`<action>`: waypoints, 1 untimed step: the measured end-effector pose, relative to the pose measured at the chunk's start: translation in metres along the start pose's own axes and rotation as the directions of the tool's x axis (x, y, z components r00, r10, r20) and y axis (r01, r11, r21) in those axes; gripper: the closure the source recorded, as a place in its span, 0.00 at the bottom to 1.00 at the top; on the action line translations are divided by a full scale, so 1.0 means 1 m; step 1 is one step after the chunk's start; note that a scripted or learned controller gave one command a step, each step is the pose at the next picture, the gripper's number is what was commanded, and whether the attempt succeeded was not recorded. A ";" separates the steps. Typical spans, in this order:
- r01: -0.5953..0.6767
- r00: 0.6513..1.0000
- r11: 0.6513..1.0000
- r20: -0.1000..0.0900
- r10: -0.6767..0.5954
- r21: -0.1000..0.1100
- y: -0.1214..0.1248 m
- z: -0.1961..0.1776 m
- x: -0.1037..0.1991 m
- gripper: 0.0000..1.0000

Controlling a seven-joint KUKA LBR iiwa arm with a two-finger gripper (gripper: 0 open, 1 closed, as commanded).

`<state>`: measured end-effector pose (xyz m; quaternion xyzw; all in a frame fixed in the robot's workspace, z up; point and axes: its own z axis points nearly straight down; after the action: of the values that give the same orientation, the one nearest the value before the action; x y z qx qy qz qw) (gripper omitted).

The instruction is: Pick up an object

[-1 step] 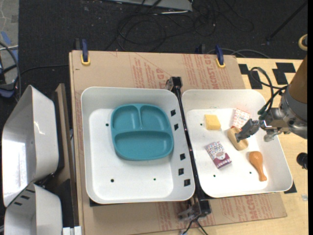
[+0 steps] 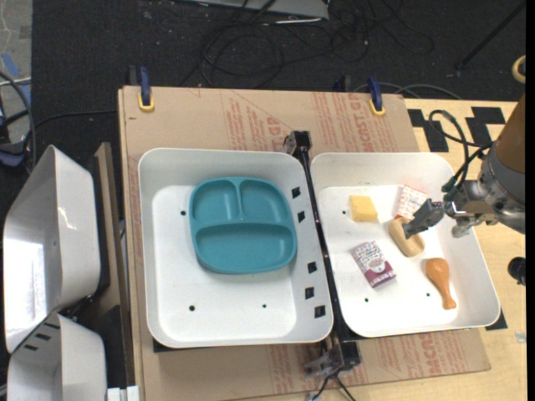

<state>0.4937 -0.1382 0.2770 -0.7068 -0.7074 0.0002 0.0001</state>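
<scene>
White plastic bins sat side by side on cardboard-topped bench. Nearest in right bin: orange drumstick-shaped toy by front-right corner, then small purple-and-white packet w/ printed face up, nr bin centre. Further back: tan bread-like piece, lying flat, w/ dark gripper reaching in from rt and sitting over its far end. Fingers: couldn't tell whether spread or pinched, tips merged w/ tan piece at this res; contact looked likely but unconfirmed. Beyond that, yellow cheese-like block nr back-left of bin, and pink-white patterned packet just behind gripper, close to back wall. Left bin held teal divided tray, three compartments, apart from everything else. Furthest: blue-and-yellow clamps pinning bench's back edge, cables on dark floor past that. Progress, judged: approach apparently done, arm down at bin level on tan piece; nothing visibly lifted, all items resting on bin floor. Left to do: secure a grip, raise clear of bin. Risk: tan piece low and flat, could slip out on closing.
</scene>
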 end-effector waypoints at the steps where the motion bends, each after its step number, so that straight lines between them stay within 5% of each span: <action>1: -0.002 1.000 1.000 -0.001 0.002 0.003 -0.001 0.043 0.004 0.00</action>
<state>0.4925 -0.1341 0.2337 -0.7075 -0.7067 0.0010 0.0014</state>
